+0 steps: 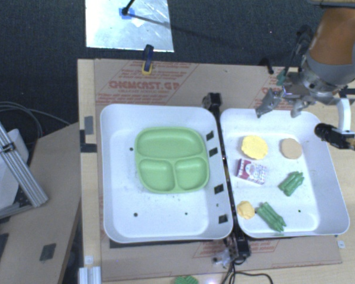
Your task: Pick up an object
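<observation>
Camera view from above showed the bench point(59, 158) with my two white bins side by side. My left bin point(115, 218) held a green divided tray point(170, 160) lying flat near its middle. My right bin point(325, 200) held the small things: a red-and-white packet point(251, 171) near the centre, a yellow round piece point(254, 147) just above it, a tan disc point(291, 148) to the right of that, a green bundle point(291, 182) below the disc, a second green bundle point(271, 216) near the front edge, and a small yellow lump point(245, 209) just beside it. My hand point(281, 105) hung over the far edge of the right bin, fingers spread and grasping nothing, apart from every piece.
</observation>
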### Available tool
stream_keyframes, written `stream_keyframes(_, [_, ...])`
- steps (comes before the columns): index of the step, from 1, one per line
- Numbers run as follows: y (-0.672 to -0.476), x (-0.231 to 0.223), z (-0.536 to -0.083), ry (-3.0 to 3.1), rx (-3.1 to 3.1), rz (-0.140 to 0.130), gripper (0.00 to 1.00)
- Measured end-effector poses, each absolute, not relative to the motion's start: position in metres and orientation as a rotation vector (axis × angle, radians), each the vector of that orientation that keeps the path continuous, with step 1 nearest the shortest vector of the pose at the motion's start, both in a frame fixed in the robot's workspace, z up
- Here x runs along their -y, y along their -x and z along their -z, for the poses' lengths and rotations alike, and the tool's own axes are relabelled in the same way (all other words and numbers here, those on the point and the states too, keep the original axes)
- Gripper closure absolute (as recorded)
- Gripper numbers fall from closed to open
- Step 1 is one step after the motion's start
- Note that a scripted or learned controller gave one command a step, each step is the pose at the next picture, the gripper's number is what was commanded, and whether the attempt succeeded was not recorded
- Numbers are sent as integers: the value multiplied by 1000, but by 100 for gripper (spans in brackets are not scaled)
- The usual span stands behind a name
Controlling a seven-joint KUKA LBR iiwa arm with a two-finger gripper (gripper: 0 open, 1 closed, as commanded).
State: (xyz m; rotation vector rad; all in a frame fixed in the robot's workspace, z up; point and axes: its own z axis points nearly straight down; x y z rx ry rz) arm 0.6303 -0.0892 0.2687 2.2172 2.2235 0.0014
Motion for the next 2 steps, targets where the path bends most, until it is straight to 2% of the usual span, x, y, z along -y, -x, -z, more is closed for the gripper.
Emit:
stream_keyframes(1, [-597,148,-197,-2226,-2219,5,0])
stream_keyframes(2, [-583,210,-170,-2224,-2218,0,0])
